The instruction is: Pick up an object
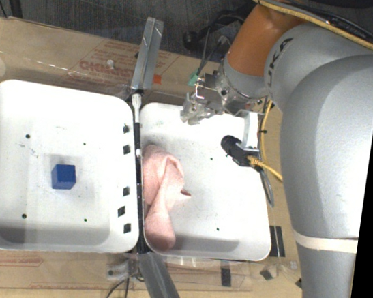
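Two shallow white bins sit side by side on the bench: the left bin point(7, 154) holds a small blue cube point(63, 176), and the right bin point(232, 213) holds a crumpled pink cloth point(161, 193) lying against the divider wall. The gripper point(192, 115) hangs at the far rim of the right bin, apart from the cloth and carrying nothing visible; whether its jaws stand apart or together cannot be told. Risk, as a judgement: a descent from this position would meet bare bin floor or the rim, and a grasp on the cloth so close to the divider could snag the wall or lift only a loose fold. The fingertips are small and blurred, and the bulky grey arm point(327, 130) covers the bin's right edge.
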### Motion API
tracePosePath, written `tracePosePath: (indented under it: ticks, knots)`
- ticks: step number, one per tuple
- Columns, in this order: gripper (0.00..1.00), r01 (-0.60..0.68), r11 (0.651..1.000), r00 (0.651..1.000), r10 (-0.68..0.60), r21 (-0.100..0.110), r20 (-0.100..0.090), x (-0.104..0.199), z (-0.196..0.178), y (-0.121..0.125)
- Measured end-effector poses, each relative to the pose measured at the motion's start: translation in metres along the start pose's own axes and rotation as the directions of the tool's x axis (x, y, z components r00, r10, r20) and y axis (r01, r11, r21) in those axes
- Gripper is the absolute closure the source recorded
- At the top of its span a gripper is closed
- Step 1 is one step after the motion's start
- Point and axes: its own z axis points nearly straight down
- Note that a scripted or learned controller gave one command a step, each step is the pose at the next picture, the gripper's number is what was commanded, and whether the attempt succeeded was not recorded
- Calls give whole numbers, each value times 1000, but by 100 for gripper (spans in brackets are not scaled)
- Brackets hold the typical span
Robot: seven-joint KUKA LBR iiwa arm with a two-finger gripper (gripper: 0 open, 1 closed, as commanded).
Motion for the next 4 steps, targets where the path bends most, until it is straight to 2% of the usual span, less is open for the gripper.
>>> tracePosePath:
  ticks: [1, 2, 3, 4]
  knots:
    - [100, 220, 975, 975, -220, -6, 3, -1, -68, -19]
    - [100, 101, 995, 995, -101, -1, 1, 60, -39, -50]
    - [100, 341, 940, 940, -341, -7, 3, 110, -65, -7]
    - [100, 279, 960, 960, -279, -2, 3, 79, 6, -5]
